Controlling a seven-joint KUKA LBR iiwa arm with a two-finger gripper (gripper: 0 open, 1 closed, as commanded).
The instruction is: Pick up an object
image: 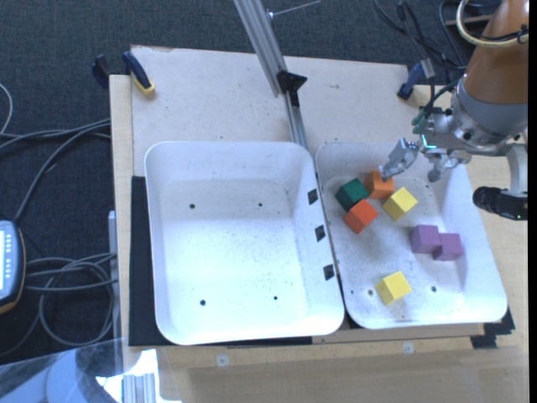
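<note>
The orange block (382, 186) lies in the right bin (478, 267), at the cluster's 12 o'clock edge, touching the green block (352, 193). The gripper (414, 163) hangs at its 2 o'clock, fingers spread and released, holding nothing. No object is lifted; descent, closure and lift remain, by this estimate.

I see dark carpet (59, 23) around my pale wooden bench (210, 99), with cables (42, 141) lying at nine o'clock.
</note>
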